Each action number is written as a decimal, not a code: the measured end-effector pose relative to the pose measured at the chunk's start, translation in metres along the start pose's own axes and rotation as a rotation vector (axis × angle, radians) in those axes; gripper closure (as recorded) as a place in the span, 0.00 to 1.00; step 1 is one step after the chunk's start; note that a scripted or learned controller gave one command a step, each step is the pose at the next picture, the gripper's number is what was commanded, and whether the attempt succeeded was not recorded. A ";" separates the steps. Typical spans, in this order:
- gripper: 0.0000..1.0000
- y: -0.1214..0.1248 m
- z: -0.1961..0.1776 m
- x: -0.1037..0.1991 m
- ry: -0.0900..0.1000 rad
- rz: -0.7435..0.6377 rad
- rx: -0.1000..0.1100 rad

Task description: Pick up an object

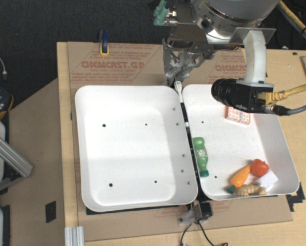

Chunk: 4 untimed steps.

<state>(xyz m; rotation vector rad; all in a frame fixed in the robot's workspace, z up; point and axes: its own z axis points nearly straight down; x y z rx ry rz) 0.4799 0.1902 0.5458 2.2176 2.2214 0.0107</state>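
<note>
Here we see the grey arm's jaws point(179, 65) hanging at the far edge of the two shallow white plastic bins, just above the seam where they meet; we cannot tell whether they are spread or pressed together, since the metal parts blur into one another there. Nothing shows between them.

The likeliest thing to pick, in our judgement, is the small green plastic bottle point(200, 157). It lies on its side in the right-hand bin point(276, 137), close against that bin's left wall and just beside the seam. From the jaws it lies toward the near side, almost straight along the seam and a shade to the right. Its long axis runs far to near, nearly parallel to the seam; the paler labelled part is at the far end and the darker green end points near. A grasp would probably need to close across it, left to right.

Further off, in the near right corner, sit an orange carrot-shaped toy point(240, 177), a red rounded toy point(259, 167) and a knobbly beige piece point(250, 190), crowded together and touching.

The left-hand bin point(91, 137) carries none of these.
</note>
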 end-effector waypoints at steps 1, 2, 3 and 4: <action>1.00 -0.001 0.033 0.036 -0.005 -0.002 0.013; 1.00 0.089 0.010 0.033 -0.001 0.004 -0.001; 1.00 0.081 0.011 0.034 -0.003 0.001 0.008; 1.00 0.065 0.011 0.034 -0.003 0.000 0.010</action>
